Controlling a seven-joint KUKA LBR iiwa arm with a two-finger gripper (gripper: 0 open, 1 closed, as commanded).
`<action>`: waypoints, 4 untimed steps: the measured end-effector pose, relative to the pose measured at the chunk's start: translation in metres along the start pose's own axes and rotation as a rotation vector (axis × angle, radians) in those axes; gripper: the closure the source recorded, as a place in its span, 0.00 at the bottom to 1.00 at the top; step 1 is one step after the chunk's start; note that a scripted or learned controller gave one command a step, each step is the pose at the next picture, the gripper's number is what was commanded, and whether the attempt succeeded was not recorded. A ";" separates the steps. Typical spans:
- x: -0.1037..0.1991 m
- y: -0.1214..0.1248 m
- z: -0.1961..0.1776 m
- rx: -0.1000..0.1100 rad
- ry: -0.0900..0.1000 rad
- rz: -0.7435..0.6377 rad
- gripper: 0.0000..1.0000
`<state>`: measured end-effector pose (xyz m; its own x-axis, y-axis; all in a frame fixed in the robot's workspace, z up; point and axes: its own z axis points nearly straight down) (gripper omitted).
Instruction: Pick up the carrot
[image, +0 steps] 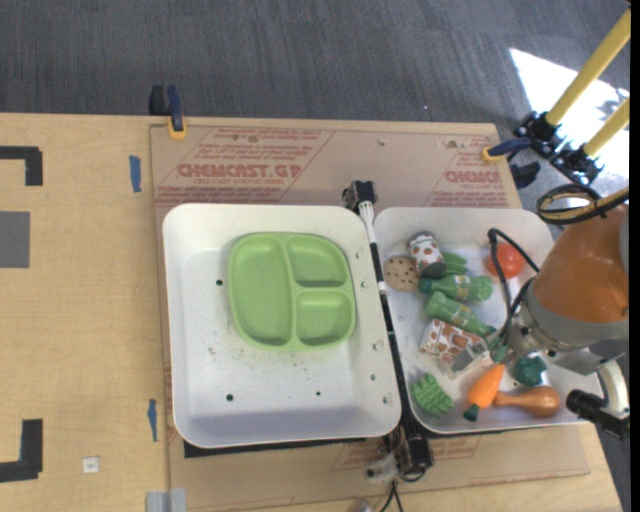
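My arm over the right bin, the carrot lying just beside my wrist.

The small orange plastic carrot with a green top (484, 386) lies tilted near the front of the right shallow white bin (440, 222), next to a tan pear-shaped toy (530, 402) and a bright green leafy toy (432, 395). My two-finger gripper (512, 345) hangs just above and right of it; whether it is spread or closed I cannot tell. The left white bin (190, 320) holds a green divided plate (290, 290).
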<state>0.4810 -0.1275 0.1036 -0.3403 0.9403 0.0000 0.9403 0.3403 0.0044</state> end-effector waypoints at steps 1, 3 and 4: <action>-0.030 -0.009 0.013 -0.003 0.006 -0.130 0.00; -0.043 -0.012 0.013 -0.008 -0.005 -0.607 0.00; -0.044 -0.011 0.002 -0.009 -0.006 -0.608 1.00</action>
<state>0.4855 -0.1726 0.1021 -0.8164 0.5774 -0.0112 0.5773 0.8164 0.0104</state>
